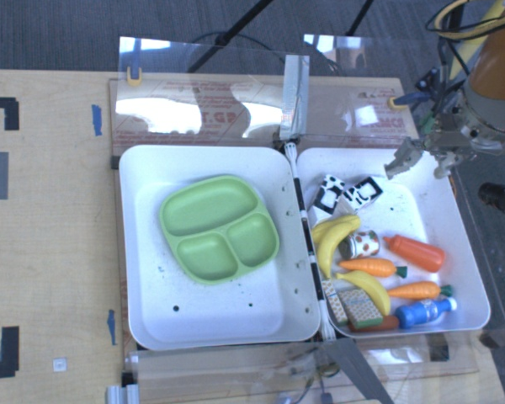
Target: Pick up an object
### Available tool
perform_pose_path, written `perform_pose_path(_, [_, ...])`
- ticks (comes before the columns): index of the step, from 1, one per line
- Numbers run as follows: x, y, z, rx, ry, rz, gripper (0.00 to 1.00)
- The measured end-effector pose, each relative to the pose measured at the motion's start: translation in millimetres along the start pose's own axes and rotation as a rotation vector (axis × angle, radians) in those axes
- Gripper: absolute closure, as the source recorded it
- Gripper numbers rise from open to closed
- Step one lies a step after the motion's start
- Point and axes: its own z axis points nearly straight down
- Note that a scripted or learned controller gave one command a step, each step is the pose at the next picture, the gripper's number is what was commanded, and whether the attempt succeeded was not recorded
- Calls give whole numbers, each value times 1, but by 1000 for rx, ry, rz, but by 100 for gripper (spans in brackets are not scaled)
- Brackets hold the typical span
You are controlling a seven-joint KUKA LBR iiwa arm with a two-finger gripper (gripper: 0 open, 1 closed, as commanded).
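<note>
Hovering above the right bin's [467,251] far corner, my claw [421,160] looks spread wide and carries nothing. Bananas [332,232], carrots [372,267] and a blue bottle [422,312] lie untouched below; picking remains entirely ahead.

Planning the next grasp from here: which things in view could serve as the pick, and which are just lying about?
Pick candidates, all in the right bin:
bananas
carrots
blue bottle
small can
black-and-white blocks
gripper above the bin's far right corner, holding nothing visible

Just lying about:
green divided plate in the left bin
blue tape marks on the bench
</note>
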Motion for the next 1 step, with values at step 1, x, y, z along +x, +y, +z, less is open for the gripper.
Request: perform_pose_path(1, [41,-118,43,0,0,-50,0])
